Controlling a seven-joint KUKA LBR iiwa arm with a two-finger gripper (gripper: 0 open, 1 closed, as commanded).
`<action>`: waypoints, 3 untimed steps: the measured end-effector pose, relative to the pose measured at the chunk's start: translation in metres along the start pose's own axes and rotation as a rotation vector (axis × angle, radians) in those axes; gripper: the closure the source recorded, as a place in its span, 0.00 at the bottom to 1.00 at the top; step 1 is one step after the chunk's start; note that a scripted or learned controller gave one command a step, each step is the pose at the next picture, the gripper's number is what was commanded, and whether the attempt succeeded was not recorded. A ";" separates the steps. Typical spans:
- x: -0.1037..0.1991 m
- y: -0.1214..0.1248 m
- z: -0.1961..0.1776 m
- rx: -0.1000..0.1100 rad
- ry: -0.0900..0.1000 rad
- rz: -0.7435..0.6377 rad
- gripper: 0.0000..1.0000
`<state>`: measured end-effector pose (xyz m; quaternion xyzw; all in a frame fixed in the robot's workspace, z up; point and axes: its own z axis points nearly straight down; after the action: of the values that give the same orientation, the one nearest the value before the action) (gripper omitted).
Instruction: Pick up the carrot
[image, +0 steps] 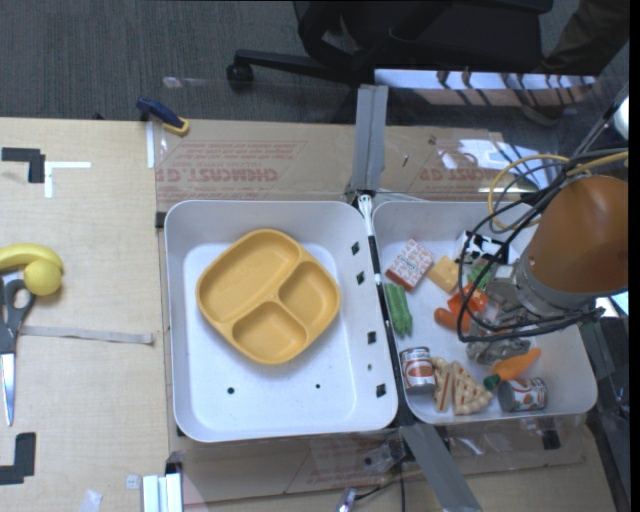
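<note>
The carrot (517, 364) is a small orange piece with a green tip, lying in the right bin (440, 225) near its front right corner. My gripper (492, 343) hangs low over the bin just left of and above the carrot, under the arm's orange band (590, 232) and a tangle of black cables. The grey finger parts nearly touch the carrot's upper edge, and I cannot tell whether anything sits between them. Another orange and red piece (452, 314) lies to the gripper's left.
The right bin also holds a red-and-white box (409, 263), a yellow block (443, 272), a green vegetable (400, 309), two small cans (417, 367) (523, 395) and a waffle-like piece (459, 387). A yellow divided plate (267, 295) lies in the left bin (190, 400).
</note>
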<state>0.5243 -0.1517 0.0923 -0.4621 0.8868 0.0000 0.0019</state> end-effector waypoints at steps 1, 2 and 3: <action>0.070 -0.012 -0.002 0.006 -0.003 0.104 1.00; 0.024 0.021 -0.081 0.002 -0.001 0.245 1.00; -0.011 -0.012 -0.156 0.004 -0.003 0.480 1.00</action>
<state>0.5399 -0.1498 0.2485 -0.2380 0.9713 -0.0006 0.0040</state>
